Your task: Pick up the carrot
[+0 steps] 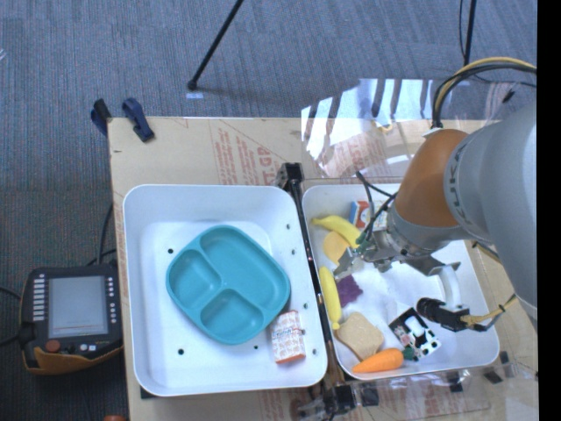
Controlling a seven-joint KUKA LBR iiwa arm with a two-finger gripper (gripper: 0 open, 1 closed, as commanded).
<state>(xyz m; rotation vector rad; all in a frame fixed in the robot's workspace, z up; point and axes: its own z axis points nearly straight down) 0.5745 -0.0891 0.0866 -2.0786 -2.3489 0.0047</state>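
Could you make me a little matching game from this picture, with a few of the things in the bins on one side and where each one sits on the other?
Things:
1. carrot
2. teal plate
3. small carton
4. slice of bread

Places:
A. middle of the left bin
B. near edge of the right bin, lying on its side
C. left bin, just below the plate's right corner
D. right bin, just above the carrot

Pairs: 1-B, 2-A, 3-C, 4-D
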